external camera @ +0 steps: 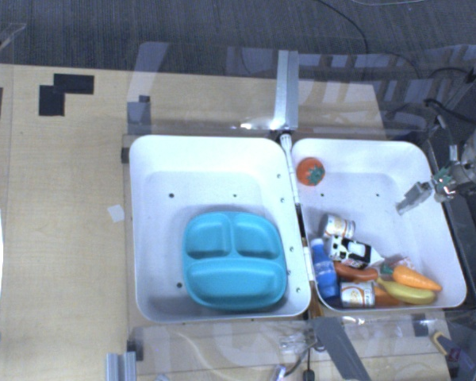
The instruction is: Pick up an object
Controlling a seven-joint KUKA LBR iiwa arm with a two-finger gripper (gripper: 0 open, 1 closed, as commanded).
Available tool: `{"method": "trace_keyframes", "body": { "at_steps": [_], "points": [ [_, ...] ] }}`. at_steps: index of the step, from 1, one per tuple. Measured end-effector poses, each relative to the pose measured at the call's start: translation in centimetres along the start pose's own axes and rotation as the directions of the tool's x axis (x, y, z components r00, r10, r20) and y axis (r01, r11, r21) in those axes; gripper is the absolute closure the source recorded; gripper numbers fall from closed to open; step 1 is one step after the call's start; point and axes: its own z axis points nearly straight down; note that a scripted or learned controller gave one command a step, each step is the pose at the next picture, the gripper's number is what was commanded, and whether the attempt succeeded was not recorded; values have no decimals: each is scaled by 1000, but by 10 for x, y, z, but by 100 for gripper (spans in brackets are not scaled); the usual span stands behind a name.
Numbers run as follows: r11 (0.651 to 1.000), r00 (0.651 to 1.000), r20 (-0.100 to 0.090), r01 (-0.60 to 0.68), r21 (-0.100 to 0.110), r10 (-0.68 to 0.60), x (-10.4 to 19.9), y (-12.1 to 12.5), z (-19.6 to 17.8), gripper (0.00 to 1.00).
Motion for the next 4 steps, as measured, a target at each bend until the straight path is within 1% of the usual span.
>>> {"method": "trace_keyframes", "body": {
  "at_steps": [1,2,3,4],
  "points": [
    [979,979,-2,204,1,-204,99,78,75,0],
    [999,1000,10,-11,-36,11,81,34,110,0],
    [992,992,2,-124,-14,124,111,-9,122,0],
    [976,976,-1,-218,-2,218,147,30,26,0]
  ]
}}
